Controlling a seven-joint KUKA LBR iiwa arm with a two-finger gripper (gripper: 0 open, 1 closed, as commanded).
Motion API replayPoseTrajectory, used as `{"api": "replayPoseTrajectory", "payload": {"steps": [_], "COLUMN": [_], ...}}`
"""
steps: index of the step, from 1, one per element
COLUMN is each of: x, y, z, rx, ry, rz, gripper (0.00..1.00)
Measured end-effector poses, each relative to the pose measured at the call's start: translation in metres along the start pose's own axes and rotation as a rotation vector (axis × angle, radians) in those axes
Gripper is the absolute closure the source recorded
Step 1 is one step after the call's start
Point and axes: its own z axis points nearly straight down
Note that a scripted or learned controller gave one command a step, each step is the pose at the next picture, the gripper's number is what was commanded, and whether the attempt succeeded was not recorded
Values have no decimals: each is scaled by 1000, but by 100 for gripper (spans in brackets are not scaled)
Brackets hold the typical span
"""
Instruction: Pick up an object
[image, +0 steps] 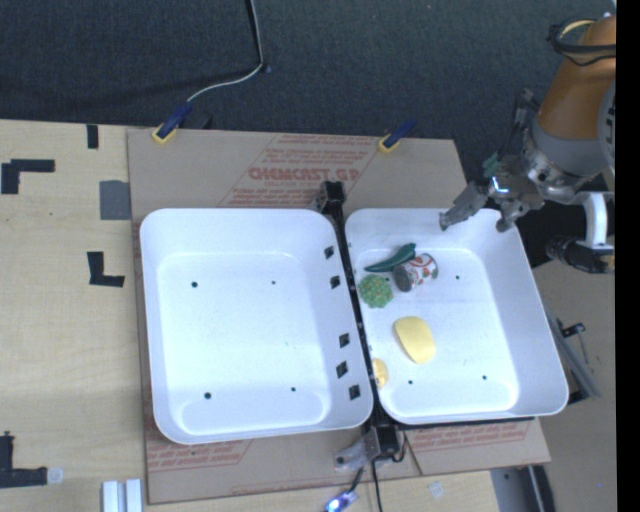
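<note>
currently the gripper (478, 208), fingers spread and empty, hovers over the right bin's (520, 300) far edge; ideally it descends squarely over the isolated yellow object (415, 339).

Both white bins (240, 325) look like smooth, slightly glossy plastic, set on matt brown cardboard (300, 175) printed in red.

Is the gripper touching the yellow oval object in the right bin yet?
Apart. The camera view shows the gripper over the right bin's far rim, with bare white floor between it and the yellow oval object.
</note>
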Motion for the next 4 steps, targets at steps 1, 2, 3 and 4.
{"api": "replayPoseTrajectory", "payload": {"steps": [1, 2, 3, 4], "x": [8, 77, 125, 122], "y": [-90, -97, -115, -114], "z": [-225, -126, -62, -76], "rx": [-18, 10, 9, 2], "ry": [-3, 4, 3, 1], "rz": [0, -6, -4, -2], "gripper": [0, 0, 0, 100]}}
